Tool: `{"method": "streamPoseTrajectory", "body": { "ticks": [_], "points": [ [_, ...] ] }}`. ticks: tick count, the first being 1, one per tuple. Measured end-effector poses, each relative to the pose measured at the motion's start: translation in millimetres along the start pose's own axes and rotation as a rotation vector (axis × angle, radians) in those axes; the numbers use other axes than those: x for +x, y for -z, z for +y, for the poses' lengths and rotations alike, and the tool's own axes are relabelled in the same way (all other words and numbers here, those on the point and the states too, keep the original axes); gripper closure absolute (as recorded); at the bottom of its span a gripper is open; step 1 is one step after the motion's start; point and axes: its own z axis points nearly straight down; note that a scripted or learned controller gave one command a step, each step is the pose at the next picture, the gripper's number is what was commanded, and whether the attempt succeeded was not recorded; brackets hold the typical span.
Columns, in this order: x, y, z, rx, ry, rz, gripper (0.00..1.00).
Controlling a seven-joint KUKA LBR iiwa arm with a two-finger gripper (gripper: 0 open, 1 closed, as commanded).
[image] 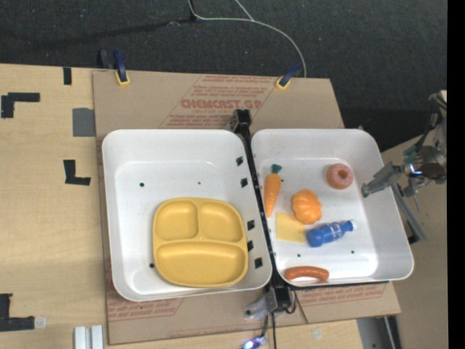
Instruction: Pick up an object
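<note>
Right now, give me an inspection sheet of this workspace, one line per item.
Surface: two white bins side by side, left bin and right bin, on a cardboard sheet over a wooden bench.
Job's things: in the right bin, carrot, donut, orange fruit, yellow cheese slice, blue bottle, sausage.
Clutter: yellow divided plate in the left bin.
Grippers: gripper at the right bin's right rim, holding nothing.
Cables: thin cable behind the bench.
Surroundings: two clamps on the cardboard's far edge; black tape marks on the bench.
</note>
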Motion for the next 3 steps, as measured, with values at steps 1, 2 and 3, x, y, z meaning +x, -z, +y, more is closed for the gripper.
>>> {"method": "streamPoseTrajectory", "body": {
  "ticks": [1,2,3],
  "points": [
    [0,5,2,-0.010,0.004,-0.003,0.00],
    [-6,-56,2,-0.004,0.002,-0.001,0.00],
    [-3,-107,11,-0.005,0.004,-0.002,0.00]
  ]
}}
